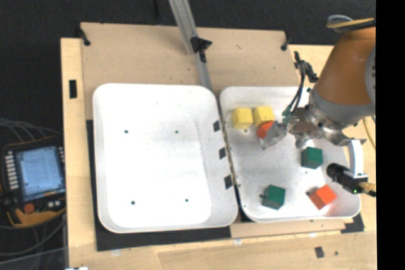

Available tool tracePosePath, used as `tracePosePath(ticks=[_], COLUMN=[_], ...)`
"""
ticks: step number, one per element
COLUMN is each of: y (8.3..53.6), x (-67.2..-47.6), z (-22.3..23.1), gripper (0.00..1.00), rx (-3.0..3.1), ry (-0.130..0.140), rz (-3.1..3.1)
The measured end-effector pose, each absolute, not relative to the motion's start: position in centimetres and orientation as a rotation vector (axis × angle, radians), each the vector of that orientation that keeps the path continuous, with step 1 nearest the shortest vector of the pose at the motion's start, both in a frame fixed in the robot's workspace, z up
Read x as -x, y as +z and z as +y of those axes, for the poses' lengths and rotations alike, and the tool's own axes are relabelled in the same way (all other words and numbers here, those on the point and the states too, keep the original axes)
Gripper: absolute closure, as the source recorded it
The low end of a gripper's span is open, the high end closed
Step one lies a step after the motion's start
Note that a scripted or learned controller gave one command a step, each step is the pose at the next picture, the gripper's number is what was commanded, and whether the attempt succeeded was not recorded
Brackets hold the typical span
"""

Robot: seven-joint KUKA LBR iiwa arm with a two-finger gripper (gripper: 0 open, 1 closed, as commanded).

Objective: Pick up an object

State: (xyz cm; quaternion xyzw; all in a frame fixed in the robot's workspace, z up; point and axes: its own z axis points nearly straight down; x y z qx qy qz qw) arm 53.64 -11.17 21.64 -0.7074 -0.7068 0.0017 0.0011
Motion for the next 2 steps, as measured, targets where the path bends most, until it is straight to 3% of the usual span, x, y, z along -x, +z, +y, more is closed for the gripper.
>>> tracePosePath(ticks=[2], y=[11.5], x=[-54.0], z=[-10.9], gripper=[0.0], rx=[2.222], ry=[0.006], rz=[-2.217])
